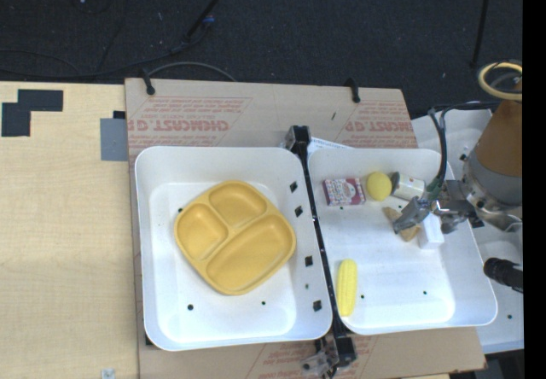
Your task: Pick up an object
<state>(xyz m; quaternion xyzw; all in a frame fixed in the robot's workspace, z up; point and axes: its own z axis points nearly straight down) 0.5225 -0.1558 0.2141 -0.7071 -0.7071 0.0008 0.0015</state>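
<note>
**Gripper working low in the right bin's upper corner**

You are looking at the gripper (413,219) reaching into the right bin (426,309), and whether it is pinching anything I cannot tell; the view there is too cluttered. The nearest candidate, a small tan piece (408,229), is lying right beneath it and is probably light and stiff. A yellow ball (379,185) is sitting just beside a red-and-white packet (343,191); the ball may roll, so grip across its middle. A corn cob (346,286) is resting near the divider. The yellow divided plate (235,236) is occupying the left bin (162,300), well apart.
</note>
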